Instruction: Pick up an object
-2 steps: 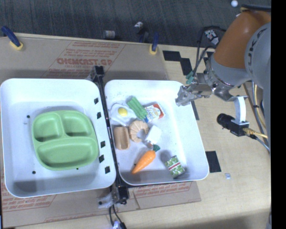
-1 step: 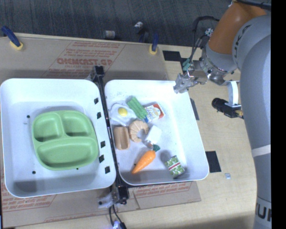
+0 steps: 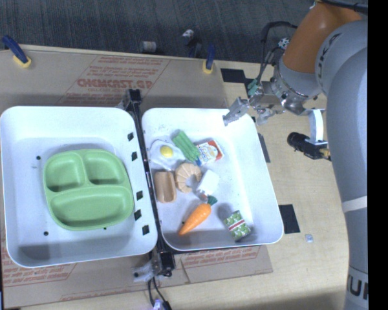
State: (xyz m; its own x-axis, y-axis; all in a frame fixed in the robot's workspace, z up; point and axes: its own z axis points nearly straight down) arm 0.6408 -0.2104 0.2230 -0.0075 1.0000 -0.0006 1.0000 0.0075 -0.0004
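Note:
The right bin holds several toy foods. Among them are a fried egg, a green vegetable, a red and white packet, a brown bread slice, a tan pastry, a carrot and a small green can. My gripper hovers over the bin's far right corner, above and to the right of the packet. It is open, with nothing between its fingers.
The left bin contains a green divided plate. A black divider runs between the bins. Both bins rest on a cardboard sheet held by clamps. The grey arm stretches down the right side.

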